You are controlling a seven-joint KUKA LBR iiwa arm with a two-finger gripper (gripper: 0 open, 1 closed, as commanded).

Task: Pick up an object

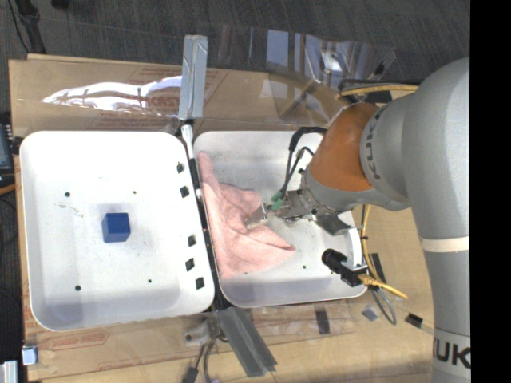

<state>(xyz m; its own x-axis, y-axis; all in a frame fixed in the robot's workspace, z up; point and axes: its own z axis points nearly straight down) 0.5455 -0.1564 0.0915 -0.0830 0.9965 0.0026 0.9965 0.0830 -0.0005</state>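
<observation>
Down in the right bin, the jaws rest on the pink cloth, though I cannot tell their spread, while a blue cube sits in the left bin.

Two shallow white bins sit side by side on a cardboard-covered surface. The left bin and the right bin touch along a dark divider.
</observation>
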